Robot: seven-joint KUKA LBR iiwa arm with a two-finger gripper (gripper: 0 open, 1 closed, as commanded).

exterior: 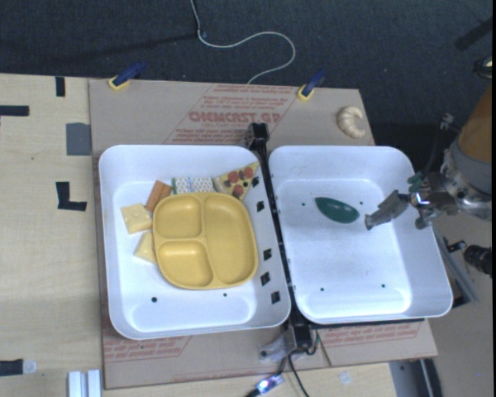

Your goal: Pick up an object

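A dark green oval object (pixel 336 210) lies in the right bin (pixel 355 304), in its upper middle part. My gripper (pixel 397 217) hangs over the right side of that bin, just to the right of the green object and apart from it. It stands open, one fingertip (pixel 372 219) pointing toward the green object, and nothing is between the fingers. In the left bin (pixel 190 321) sits a yellow divided plate (pixel 205 240).
Around the plate's upper left lie a pale yellow block (pixel 135 218), an orange-brown piece (pixel 157 193) and a patterned pizza-like slice (pixel 238 178). A beige lump (pixel 352 121) rests on the cardboard beyond the right bin. A white cable (pixel 248 44) loops at the back.
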